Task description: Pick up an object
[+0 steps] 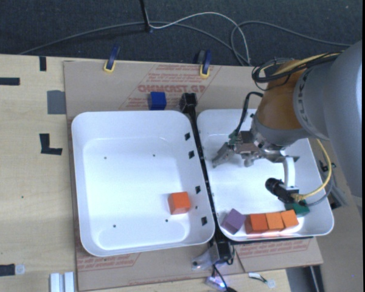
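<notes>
Right now the arm (319, 99) reaches in from the right of the frame and hangs over the right bin (316, 227), its orange band above the wrist sitting over the bin's upper half. The claw (231, 152) is at the upper left of that bin, close to the divider between the two bins, and it appears to carry nothing; whether it is spread or closed I cannot tell from this slanted view, since the wrist hardware covers much of it. Candidates for the pick lie well apart from it: a purple block (233, 221) sits at the lower left corner of the right bin, and just beside it a row of three orange blocks (272, 222) runs along the bottom wall, touching one another. A lone orange cube (179, 202) rests in the lower right part of the left bin (85, 181), and a blue block (157, 100) sits outside the bins on the bench (24, 181) above the left bin. The risk, as I judge it, is the crowding: the row is packed against the wall, so a descent there could jam on the rim or nudge neighbours instead of closing around one. A descent where the claw hangs now would probably close on bare bin floor.
</notes>
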You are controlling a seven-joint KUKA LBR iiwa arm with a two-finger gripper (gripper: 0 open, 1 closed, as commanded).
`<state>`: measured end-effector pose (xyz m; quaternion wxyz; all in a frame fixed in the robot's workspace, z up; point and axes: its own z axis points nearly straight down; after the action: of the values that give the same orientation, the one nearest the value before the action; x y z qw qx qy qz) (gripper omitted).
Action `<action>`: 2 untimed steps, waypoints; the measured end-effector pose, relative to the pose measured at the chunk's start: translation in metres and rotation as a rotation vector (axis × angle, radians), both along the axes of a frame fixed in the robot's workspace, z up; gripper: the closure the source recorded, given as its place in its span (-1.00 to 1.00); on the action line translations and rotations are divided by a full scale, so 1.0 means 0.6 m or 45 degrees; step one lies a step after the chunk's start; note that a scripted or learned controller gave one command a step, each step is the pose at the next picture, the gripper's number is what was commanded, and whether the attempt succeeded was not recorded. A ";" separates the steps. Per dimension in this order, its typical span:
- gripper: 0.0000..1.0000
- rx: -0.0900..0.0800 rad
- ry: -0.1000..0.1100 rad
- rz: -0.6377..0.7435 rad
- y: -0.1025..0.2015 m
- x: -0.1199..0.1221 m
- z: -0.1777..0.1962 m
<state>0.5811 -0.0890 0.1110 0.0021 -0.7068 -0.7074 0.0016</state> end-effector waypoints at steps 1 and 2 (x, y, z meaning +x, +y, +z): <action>1.00 0.000 -0.005 0.000 0.000 0.002 0.021; 1.00 -0.002 -0.012 -0.001 -0.017 -0.002 0.110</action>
<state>0.5797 -0.0989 0.1767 -0.0016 -0.7071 -0.7071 -0.0012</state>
